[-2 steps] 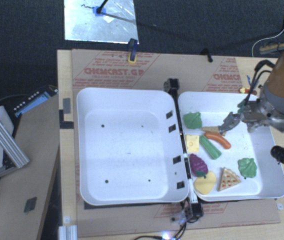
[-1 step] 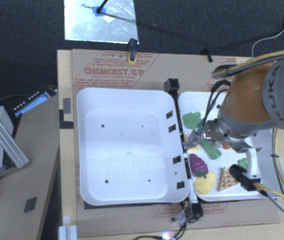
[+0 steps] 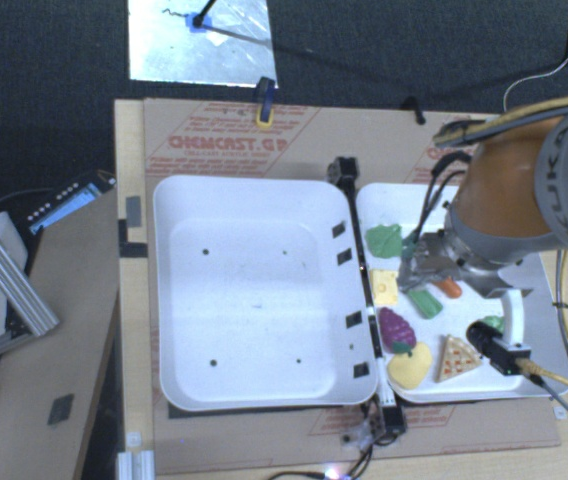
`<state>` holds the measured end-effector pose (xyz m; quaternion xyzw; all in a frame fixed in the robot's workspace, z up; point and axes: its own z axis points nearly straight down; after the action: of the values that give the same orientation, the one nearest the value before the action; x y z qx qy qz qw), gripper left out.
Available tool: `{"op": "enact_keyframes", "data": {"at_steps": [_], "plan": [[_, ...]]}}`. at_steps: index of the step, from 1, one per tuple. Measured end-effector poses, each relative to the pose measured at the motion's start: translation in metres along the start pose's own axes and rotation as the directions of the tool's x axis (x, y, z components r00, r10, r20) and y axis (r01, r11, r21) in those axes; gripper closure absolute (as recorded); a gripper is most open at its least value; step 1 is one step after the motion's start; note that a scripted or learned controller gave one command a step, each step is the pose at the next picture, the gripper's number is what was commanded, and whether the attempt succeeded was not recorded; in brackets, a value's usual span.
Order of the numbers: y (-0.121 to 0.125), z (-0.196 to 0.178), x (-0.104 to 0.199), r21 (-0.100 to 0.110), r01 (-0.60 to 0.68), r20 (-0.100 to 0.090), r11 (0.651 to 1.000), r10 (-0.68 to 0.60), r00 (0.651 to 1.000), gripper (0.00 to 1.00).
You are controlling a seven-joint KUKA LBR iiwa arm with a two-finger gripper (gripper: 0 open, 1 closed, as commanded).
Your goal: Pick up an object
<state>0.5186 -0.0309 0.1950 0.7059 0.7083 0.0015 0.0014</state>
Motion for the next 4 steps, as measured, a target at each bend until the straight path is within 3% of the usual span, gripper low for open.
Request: {"op": "enact_keyframes", "data": {"at_steps": [1,2,4], "plan": [[0.072,-0.140,0.031,-0.018,0.006,0.000,1.000,-0.006,1.000,1.00],[0.069,-0.286,0.101,-0.017,0.008,-0.004,1.000,-0.008,1.000,1.00],[0.152,-0.341,0.145,-0.003,0.003,-0.001,1.000,-0.003,1.000,1.00]]}}
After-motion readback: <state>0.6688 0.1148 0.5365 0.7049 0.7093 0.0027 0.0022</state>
